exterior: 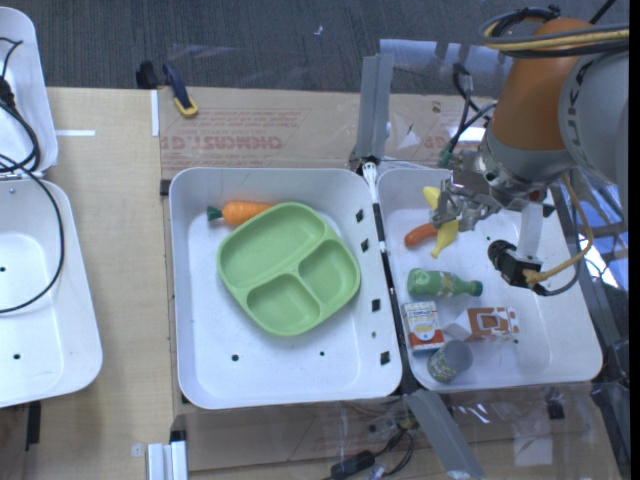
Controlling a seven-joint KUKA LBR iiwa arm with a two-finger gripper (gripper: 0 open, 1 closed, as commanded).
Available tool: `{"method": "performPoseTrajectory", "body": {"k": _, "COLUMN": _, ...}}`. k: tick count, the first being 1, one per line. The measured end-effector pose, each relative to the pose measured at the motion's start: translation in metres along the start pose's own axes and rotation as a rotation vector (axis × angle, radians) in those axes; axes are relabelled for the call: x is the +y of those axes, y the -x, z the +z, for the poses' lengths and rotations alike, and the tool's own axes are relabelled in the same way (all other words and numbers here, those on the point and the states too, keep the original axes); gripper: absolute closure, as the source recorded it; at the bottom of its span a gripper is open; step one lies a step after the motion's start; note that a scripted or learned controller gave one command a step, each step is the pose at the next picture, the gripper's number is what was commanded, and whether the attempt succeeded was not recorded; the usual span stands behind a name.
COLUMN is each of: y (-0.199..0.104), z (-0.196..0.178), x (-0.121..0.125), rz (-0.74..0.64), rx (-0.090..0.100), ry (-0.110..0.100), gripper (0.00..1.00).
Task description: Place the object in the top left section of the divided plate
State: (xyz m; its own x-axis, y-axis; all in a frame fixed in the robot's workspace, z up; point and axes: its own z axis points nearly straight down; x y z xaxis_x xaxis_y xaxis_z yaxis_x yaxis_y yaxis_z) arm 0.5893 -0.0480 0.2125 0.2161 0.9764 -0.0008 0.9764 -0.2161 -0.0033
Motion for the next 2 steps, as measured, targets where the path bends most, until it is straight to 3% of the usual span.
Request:
{"method": "performPoseTrajectory", "body": {"k": 1, "y": -0.007, "z": -0.016, "x": 0.007, "rz": -0.262, "rx": -0.001, "ry": 0.002, "gripper": 1.0}}
{"method": "performPoseTrajectory", "body": {"k": 2, "y": -0.082, "z": 0.021, "x": -0.033, "rz": -0.413, "rx": -0.001, "ry": 0.0, "gripper": 1.0}}
